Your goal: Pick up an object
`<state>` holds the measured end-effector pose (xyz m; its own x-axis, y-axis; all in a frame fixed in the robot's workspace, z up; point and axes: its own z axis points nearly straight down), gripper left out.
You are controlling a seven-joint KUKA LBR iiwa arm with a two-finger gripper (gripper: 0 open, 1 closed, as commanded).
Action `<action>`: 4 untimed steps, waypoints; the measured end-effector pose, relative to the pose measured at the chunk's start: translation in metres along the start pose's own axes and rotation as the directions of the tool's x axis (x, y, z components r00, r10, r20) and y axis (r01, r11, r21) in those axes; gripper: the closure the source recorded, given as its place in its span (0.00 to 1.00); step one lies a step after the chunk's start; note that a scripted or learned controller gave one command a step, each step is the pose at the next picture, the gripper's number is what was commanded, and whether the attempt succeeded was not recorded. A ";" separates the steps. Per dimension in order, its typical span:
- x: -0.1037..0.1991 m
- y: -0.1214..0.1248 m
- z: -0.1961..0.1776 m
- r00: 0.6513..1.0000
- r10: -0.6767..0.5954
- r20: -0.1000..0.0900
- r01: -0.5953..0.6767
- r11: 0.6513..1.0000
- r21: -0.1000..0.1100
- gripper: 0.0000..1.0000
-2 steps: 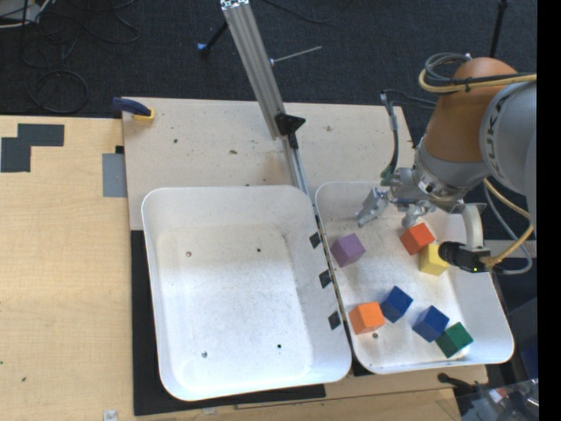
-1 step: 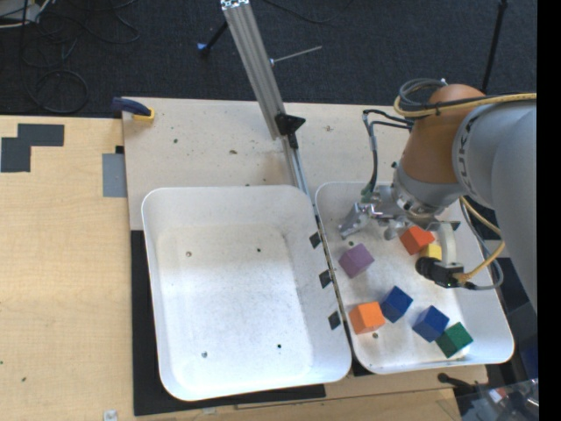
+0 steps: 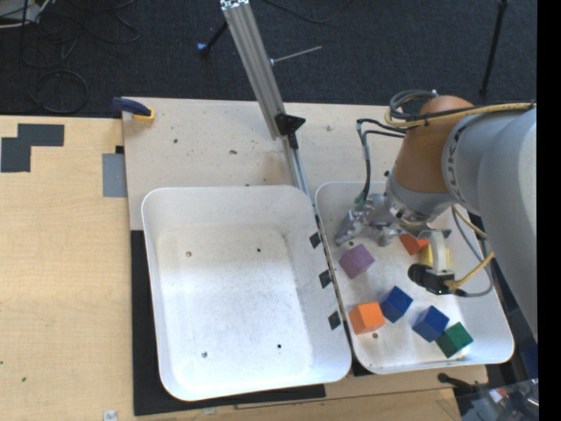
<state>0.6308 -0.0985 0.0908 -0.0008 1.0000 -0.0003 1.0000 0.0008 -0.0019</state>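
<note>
In the right shallow white plastic bin (image 3: pixel 491 345), the grey metal two-finger gripper (image 3: pixel 353 229) hangs with fingers spread wide and nothing between them, just above the pale purple cube (image 3: pixel 356 260), with an orange cube (image 3: pixel 367 317) nearer the front.

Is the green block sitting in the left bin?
No, the green block lies in the right bin, near its front corner.
</note>
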 end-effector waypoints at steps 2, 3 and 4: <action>-0.004 0.003 -0.052 1.000 0.004 -0.001 -0.004 1.000 -0.003 1.00; -0.008 -0.001 -0.115 1.000 0.005 0.000 -0.005 1.000 -0.006 1.00; -0.015 0.005 -0.175 1.000 0.002 0.001 -0.002 1.000 -0.007 1.00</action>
<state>0.6366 -0.1136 0.2657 0.0010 1.0000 -0.0013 1.0000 -0.0010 0.0051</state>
